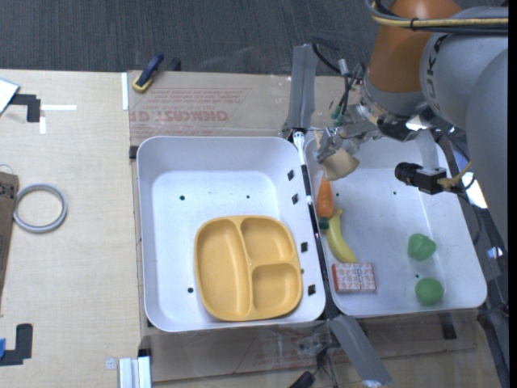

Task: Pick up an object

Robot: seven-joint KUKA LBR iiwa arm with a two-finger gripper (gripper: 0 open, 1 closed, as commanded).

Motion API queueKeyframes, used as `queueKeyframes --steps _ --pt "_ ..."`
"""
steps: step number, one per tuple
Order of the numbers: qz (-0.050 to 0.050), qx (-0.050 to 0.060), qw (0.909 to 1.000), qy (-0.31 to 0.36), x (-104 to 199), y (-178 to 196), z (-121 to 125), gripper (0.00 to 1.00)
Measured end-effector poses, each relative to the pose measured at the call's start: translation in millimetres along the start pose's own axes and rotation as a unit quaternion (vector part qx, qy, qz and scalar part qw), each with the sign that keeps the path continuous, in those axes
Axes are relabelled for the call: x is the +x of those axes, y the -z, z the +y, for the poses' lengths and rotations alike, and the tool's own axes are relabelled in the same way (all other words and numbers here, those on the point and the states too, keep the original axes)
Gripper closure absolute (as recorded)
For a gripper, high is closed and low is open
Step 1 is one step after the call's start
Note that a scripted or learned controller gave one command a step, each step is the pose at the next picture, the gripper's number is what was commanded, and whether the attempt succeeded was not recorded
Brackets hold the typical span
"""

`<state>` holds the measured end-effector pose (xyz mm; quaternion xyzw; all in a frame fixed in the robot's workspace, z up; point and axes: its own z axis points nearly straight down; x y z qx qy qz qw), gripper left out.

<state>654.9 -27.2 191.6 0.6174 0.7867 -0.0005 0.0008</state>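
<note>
Box (354, 278): small, red and white, lying flat near the bottom edge of the right bin (452, 297).
Green balls (429, 290): two at lower right, a little apart.
Banana (339, 238): by the bin's left wall, touching the orange carrot (324, 198) just above it.
Plate (247, 267): yellow, three parts, in the left bin (161, 217).
Gripper (333, 153): upper middle of the frame, closed on a tan block (340, 164) above the right bin.
Tape ring (37, 208): far left on the surface (73, 297).

Grey arm (472, 55), orange band (404, 43), black cables.
</note>
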Motion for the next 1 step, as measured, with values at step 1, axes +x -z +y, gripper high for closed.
queueKeyframes --steps 1 --pt "-0.001 0.0 1.0 0.0 -0.8 8.6 0.2 1.0"
